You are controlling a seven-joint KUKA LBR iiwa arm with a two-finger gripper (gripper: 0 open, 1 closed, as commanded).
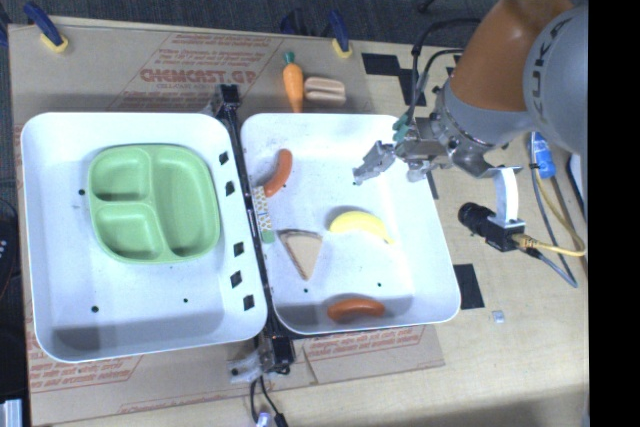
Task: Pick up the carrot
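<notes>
The carrot (292, 83), orange with a green top, lies on the cardboard just behind the right bin's (432, 245) far rim, outside both bins. My gripper (372, 163) hangs over the back right part of the right bin, to the right of the carrot and nearer the camera, with clear space between them. Nothing is seen held in it.
A tan bun-like piece (325, 91) lies right beside the carrot. The right bin holds a red sausage (278, 171), a banana (360, 225), a bread wedge (302, 251) and another sausage (355, 308). A green divided plate (155, 200) sits in the left bin (40, 245).
</notes>
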